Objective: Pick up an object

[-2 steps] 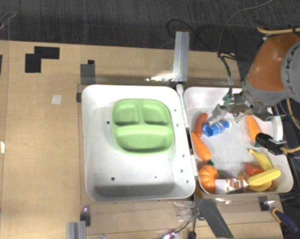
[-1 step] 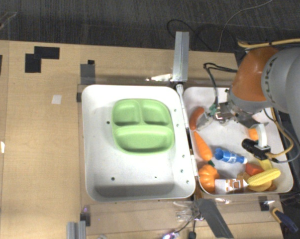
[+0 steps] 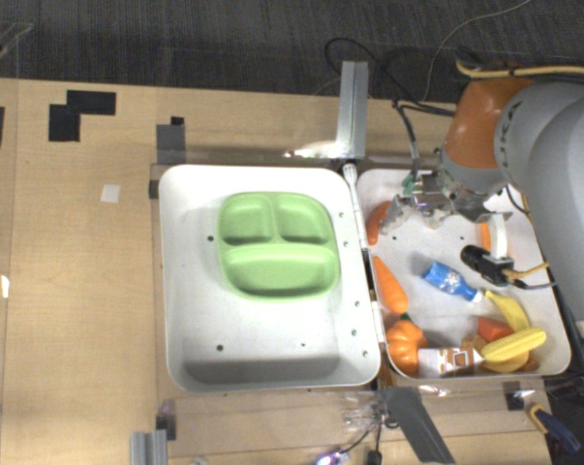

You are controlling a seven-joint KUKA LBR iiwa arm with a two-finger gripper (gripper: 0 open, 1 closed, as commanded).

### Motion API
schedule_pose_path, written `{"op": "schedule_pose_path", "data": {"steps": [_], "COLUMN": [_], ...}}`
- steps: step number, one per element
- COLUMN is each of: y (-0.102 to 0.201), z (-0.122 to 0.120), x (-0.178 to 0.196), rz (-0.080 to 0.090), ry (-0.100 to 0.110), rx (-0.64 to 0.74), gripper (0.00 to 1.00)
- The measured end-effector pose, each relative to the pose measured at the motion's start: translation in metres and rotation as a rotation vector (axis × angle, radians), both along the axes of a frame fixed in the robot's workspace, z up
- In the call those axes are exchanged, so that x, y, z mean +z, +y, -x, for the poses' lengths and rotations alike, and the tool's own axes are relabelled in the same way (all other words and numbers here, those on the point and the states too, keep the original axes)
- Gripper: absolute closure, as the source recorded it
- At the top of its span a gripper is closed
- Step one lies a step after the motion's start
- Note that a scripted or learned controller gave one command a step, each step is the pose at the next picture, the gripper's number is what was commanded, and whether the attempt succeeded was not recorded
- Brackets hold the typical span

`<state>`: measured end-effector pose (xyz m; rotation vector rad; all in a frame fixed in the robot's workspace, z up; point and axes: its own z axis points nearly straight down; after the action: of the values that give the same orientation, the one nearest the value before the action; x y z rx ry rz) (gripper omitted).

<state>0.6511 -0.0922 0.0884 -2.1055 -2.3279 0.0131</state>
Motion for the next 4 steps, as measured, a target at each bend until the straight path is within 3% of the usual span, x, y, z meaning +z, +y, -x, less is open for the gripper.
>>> {"op": "schedule_pose_path", "data": {"steps": [1, 2, 3, 4], "y": [-0.021, -0.017, -0.014, -0.014], "z": [0.068, 0.117, 0.115, 0.115], "x": [0.002, 0.003, 0.014, 0.014], "rz": [-0.003, -0.002, -0.005, -0.006], "ry": [-0.018, -0.025, -0.029, -0.029], "rx": [0.036, 0.086, 0.089, 0.089], "gripper": [0.00, 0.00, 1.00, 0.00]}}
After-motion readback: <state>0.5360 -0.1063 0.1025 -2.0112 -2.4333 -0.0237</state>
